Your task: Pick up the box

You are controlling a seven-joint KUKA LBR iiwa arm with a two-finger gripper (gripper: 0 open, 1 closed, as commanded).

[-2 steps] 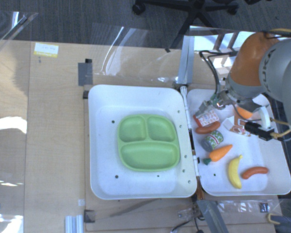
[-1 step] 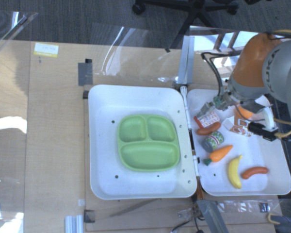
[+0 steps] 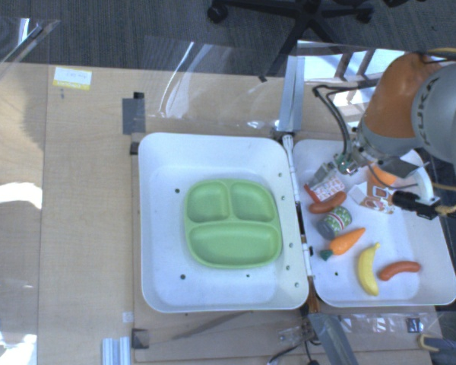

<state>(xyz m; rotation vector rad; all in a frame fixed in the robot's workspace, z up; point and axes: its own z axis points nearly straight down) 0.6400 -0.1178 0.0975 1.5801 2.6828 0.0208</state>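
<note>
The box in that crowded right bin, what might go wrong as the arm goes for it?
The toys lie packed close: a box touches a sausage, with a can and carrot just below. The fingers might nudge or catch a neighbour instead. A second box lies under the arm, so the program could go for either. The boxes lie flat, so the grip may slip.

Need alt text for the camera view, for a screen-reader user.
A grey arm with an orange band reaches over the right bin, which holds toy food: a banana, carrot, two sausages and small boxes. The left bin holds a green divided tray.
</note>
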